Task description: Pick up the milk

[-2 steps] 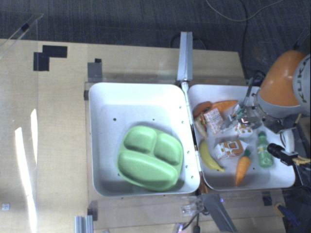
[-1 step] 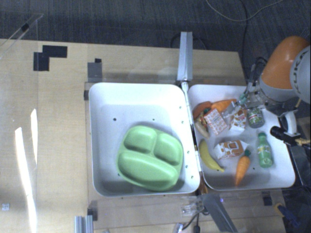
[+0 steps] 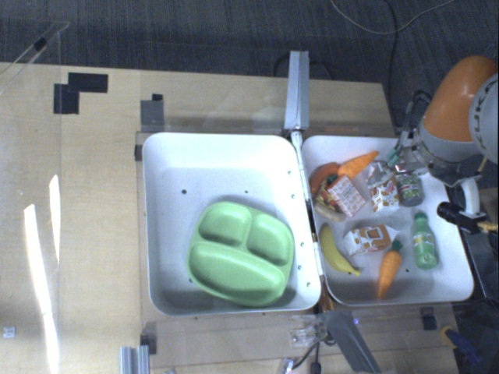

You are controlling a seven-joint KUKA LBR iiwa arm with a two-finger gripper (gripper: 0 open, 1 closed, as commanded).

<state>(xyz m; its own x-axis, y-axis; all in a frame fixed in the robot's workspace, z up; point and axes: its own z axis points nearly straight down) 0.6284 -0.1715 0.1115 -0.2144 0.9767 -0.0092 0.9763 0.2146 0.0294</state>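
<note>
End effector (image 3: 403, 159) state cannot be told — it is seen low over the right bin's (image 3: 460, 287) far right corner, just beside a small can (image 3: 408, 188). Going left to right, a green divided tray (image 3: 242, 252) is seen in the left bin (image 3: 160, 232); in the right bin a banana (image 3: 337, 252) is laid by the left wall, the milk (image 3: 368, 240) is placed mid-bin beside a carrot (image 3: 388, 268), and a green bottle (image 3: 424, 242) is found rightmost.
</note>
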